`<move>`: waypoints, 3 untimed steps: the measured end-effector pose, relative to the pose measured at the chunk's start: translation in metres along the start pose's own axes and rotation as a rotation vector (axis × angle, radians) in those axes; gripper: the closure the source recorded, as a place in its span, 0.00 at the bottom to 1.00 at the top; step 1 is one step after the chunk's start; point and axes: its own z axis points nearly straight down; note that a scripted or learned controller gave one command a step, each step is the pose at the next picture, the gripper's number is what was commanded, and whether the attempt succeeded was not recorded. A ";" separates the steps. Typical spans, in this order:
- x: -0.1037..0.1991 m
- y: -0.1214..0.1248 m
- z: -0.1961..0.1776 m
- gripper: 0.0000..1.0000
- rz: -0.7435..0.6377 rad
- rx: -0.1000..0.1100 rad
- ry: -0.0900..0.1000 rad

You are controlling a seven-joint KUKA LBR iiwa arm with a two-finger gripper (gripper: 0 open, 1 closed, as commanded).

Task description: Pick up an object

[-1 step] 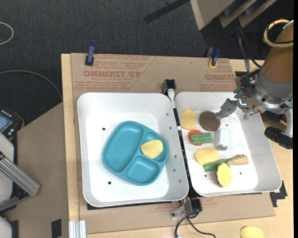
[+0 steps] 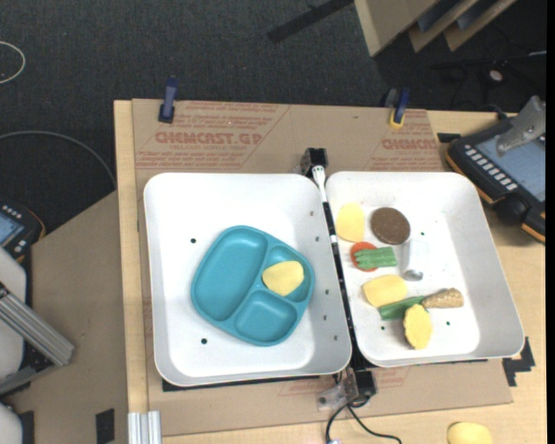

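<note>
One green bean (image 2: 401,307) lying flat, long axis left-right

A brown cardboard sheet (image 2: 260,139) printed with red lettering covers the bench, held along its far edge by a blue clamp (image 2: 168,100) on the left and a yellow-and-blue clamp (image 2: 398,107) on the right. Around it lies a dark carpeted floor (image 2: 173,43), crossed on the left by a thin pale cable (image 2: 17,61), with a light wooden panel (image 2: 408,22) at the top right. A black handheld control pad (image 2: 499,169) sits at the right side, and aluminium framing (image 2: 35,334) shows at lower left
</note>
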 end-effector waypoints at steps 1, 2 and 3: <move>0.001 0.001 -0.001 1.00 -0.001 0.015 0.001; 0.007 -0.025 0.149 1.00 0.002 0.039 0.008; 0.033 0.012 -0.054 1.00 -0.003 0.001 0.001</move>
